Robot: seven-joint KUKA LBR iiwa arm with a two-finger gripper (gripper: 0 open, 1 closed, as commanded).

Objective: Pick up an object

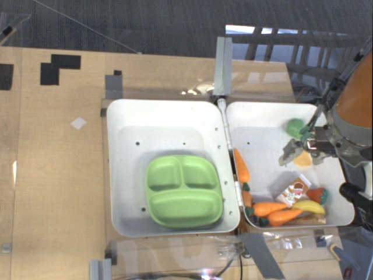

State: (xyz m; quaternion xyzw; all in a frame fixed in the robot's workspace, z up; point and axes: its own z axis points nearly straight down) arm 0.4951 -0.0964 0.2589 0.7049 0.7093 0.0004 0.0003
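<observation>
**Arm hangs over the right bin, toys piled at the near edge**

The wooden bench [58,156] fills most of the view, and two shallow white bins sit on it side by side, touching along a shared middle rim. The left bin [125,121] carries one large item: a green divided plate [184,191] with three compartments, lying flat toward the near side of the bin and slightly right of its centre.

The right bin [262,121] is bare across its far half. The grey arm [355,107], its orange band at the view's right edge, reaches in over the bin's right side. The gripper [293,151] hangs above the bin's middle right, its fingers pointing left and down; whether they are apart or together cannot be told from this angle, and nothing is clearly seen between them.

Just beside the gripper, toward the far right, lies a small green object [295,126]. A small yellow piece [303,160] sits right below the gripper's body, partly hidden by it.

The rest of the toys crowd the near edge of the right bin. One carrot [241,167] lies along the middle rim. Two more carrots [278,212] lie close together near the front wall, with a yellow banana [309,206] touching their right end. A small white and red packet [295,190] rests just above the banana, and a red piece [317,195] sits at its right.
</observation>
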